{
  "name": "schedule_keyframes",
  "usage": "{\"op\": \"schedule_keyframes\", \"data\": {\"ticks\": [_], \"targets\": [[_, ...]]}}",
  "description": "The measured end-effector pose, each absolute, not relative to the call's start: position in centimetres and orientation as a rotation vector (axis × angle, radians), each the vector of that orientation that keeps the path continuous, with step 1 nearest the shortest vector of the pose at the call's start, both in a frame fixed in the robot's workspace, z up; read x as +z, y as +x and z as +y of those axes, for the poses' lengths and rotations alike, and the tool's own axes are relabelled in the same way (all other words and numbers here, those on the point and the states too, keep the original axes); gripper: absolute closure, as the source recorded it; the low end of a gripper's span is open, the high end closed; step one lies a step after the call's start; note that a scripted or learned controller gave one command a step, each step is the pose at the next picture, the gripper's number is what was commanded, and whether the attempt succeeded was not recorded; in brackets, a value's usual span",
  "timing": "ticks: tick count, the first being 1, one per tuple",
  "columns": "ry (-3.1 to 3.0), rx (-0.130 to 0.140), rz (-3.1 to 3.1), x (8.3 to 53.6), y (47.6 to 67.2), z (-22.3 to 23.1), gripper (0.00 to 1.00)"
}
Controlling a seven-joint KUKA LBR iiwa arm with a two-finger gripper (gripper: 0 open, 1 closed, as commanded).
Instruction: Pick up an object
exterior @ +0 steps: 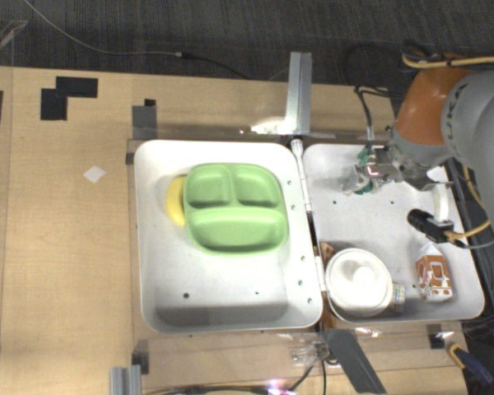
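divided plate (234,206) in left bin (160,237), bowl (358,281) in right bin (337,159)

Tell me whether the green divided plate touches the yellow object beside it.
Touching. Camera view shows the green divided plate overlapping the yellow object, whose edge pokes out from under the plate's left rim.

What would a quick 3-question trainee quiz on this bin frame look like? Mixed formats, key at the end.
1. True or false: the green divided plate lies in the left bin.
2. Multiple choice: the white bowl sits in the right bin's A) far corner by the arm, B) near corner beside the divider, C) middle.
3. Fill in: the yellow item shows at the plate's ____ edge, partly under it.

Key: 1 true. 2 B. 3 left.

Note: the gripper hangs over the far part of the right bin; its jaws' state is unclear.
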State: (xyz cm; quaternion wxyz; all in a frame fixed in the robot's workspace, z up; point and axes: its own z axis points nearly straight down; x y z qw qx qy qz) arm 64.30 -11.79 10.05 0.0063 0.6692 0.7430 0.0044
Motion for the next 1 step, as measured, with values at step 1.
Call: {"op": "schedule_keyframes", "data": {"ticks": [1], "targets": [[2.151, 0.007, 2.285, 18.61, 59.16, -4.00, 1.00]]}}
